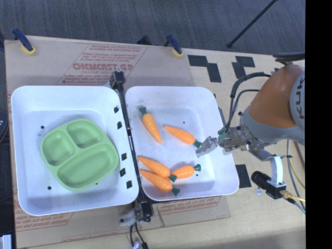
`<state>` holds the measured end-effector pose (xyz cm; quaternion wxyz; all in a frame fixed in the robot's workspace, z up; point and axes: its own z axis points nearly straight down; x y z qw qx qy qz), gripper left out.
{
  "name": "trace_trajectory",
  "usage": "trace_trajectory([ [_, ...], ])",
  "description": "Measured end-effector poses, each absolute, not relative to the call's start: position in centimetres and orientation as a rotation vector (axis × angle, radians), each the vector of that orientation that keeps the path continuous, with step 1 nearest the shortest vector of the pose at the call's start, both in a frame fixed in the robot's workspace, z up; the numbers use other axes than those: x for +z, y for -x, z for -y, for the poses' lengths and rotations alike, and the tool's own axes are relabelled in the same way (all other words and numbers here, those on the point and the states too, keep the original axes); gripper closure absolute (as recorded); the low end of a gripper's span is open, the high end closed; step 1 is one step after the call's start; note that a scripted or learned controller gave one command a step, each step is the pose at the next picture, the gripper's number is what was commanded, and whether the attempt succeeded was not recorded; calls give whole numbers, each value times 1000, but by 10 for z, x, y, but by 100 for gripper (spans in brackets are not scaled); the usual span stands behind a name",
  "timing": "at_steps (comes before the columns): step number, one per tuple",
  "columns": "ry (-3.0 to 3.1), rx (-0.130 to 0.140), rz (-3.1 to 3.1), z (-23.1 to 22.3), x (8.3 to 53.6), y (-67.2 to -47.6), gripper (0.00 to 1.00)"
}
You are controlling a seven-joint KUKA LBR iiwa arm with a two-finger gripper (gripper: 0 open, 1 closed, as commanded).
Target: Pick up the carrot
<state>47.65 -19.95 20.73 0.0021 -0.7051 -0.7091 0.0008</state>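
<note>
Several orange carrots with green stems lie in the right bin (pixel 207 95). One carrot (pixel 151 126) lies near the bin's upper left and another carrot (pixel 180 134) sits at mid-bin with its stem pointing right. Three more carrots (pixel 154 166) (pixel 184 171) (pixel 157 181) cluster at the bin's front. My gripper (pixel 206 146) hovers at the right side of this bin, its tip just right of the middle carrot's stem. Nothing shows between its fingers.
The left bin (pixel 21 139) holds a green divided plate (pixel 79 153). Blue and yellow clamps (pixel 23 41) (pixel 174 44) pin the cardboard at the bench's back edge. A black clip (pixel 118 78) sits on the wall between the bins.
</note>
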Motion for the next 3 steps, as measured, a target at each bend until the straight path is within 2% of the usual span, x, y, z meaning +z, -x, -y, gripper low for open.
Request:
trace_trajectory([
  [1,2210,4,2229,178,184,-551,0],
  [2,2211,5,2225,196,91,-568,0],
  [3,2206,6,2228,196,102,-568,100],
])
